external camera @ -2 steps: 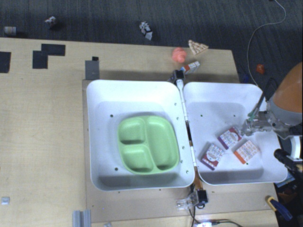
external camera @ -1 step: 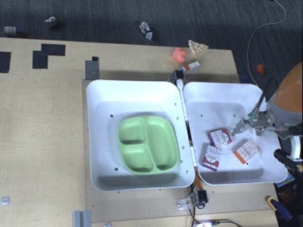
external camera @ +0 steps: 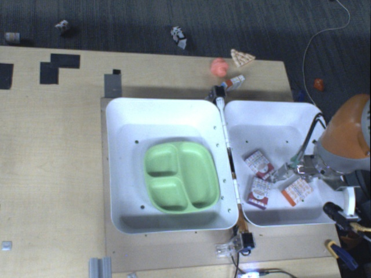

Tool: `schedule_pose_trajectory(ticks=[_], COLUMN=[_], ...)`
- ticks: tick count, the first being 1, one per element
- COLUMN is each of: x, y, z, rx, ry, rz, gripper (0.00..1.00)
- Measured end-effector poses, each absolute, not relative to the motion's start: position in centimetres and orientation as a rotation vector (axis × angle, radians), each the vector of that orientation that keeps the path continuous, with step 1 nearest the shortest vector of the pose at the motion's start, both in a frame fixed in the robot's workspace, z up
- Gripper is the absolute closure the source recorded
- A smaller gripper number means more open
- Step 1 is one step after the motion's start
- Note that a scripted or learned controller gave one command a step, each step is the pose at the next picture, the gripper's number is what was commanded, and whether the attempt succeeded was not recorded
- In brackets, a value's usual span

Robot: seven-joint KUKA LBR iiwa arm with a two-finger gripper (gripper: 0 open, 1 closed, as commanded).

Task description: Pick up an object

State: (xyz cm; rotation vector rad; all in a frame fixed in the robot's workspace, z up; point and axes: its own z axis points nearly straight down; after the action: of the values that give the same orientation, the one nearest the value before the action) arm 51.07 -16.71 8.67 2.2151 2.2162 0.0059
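The right bin holds several small flat packets. A red and white packet lies near its middle, and another red and white one lies closer to the front wall. Further right, an orange and white packet sits by the front right corner. My gripper reaches in from the right, low over the bin floor between these packets, with its tip pointing left toward the two red and white ones. The arm's orange band rises behind it. I see no packet lifted off the floor.
The left bin holds a green divided plate. Beyond the bins, a pink ball, a triangular piece and a small tube lie on the bench. A black cable hangs across the right bin's far right side.
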Motion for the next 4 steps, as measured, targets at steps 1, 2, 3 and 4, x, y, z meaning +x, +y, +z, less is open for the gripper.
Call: schedule_pose_trajectory(ticks=[1,2,3,4], x=[51.3,51.3,51.4,51.4], y=[-16.7,-16.7,-16.6,-16.6], z=[9.8,9.8,10.9,10.9], rx=[2.209,2.209,2.206,2.206], ry=[2.214,2.215,2.214,2.215], rz=[0.011,0.011,0.015,0.015], gripper=[1.00,0.00,1.00,0.00])
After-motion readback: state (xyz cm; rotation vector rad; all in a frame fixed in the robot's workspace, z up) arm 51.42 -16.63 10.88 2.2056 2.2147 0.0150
